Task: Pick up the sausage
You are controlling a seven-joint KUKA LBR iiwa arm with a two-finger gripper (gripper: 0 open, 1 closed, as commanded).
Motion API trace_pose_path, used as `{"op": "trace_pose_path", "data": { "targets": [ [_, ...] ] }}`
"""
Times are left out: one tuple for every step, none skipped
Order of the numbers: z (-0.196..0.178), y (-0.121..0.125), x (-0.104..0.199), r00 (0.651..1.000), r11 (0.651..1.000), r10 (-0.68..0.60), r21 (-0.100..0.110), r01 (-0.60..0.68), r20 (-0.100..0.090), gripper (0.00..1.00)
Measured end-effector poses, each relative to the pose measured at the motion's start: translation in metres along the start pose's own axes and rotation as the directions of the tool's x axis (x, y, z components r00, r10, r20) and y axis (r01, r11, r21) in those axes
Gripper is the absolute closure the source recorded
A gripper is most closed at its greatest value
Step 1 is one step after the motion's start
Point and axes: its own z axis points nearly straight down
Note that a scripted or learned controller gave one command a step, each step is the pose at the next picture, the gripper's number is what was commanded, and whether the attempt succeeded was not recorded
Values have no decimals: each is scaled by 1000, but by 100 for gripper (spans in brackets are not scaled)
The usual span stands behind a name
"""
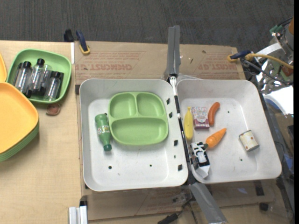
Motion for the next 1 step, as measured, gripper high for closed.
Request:
{"op": "trace_pose_path", "data": {
  "targets": [
    [-7,0,0,1000,1000,-5,1,5,5,100]
  ]
}}
